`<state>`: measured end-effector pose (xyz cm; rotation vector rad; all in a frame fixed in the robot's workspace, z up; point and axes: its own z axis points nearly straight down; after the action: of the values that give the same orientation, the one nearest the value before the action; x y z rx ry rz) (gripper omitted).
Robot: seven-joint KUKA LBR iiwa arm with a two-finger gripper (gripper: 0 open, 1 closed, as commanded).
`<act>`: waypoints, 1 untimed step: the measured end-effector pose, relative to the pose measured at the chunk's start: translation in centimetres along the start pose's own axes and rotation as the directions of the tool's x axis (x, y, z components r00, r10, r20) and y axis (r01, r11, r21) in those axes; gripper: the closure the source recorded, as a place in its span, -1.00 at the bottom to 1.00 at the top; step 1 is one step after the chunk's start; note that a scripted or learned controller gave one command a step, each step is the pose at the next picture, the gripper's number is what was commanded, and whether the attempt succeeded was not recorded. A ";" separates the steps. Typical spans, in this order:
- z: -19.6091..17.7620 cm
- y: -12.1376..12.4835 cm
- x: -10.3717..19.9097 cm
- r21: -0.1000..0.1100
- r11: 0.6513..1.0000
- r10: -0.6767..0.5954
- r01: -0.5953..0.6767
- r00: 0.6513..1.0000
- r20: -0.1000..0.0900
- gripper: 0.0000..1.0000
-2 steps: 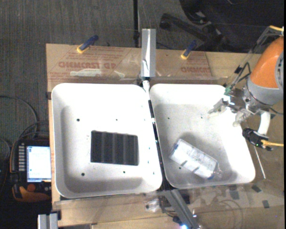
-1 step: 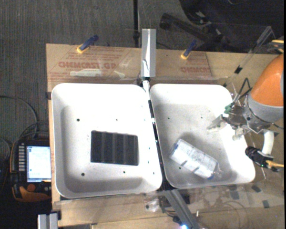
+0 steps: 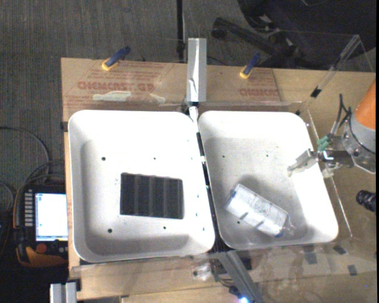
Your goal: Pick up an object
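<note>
One bottle (image 3: 258, 210), clear plastic, lies on its side in the right bin (image 3: 240, 128), toward the near corner. From here I see my tool (image 3: 301, 163) over that bin's right edge, above and apart from the bottle; whether it is open or closed I cannot tell. Two bins sit on the bench (image 3: 132, 81); the left bin (image 3: 88, 128) holds one dark ribbed block (image 3: 151, 196).

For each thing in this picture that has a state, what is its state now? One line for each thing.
Clear plastic bottle: lying on its side, slantwise, on the floor of the right bin.
Black ridged tray: lying flat in the middle of the left bin.
Gripper: at the right bin's right edge, apart from the bottle, holding nothing.
Handheld screen: lit, left of the bench.
</note>
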<state>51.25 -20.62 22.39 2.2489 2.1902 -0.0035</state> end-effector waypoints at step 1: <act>12.6 2.3 5.3 -0.001 0.992 -0.124 0.124 0.992 -0.005 -1.00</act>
<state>53.66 -15.39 9.81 2.1104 2.3278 0.0026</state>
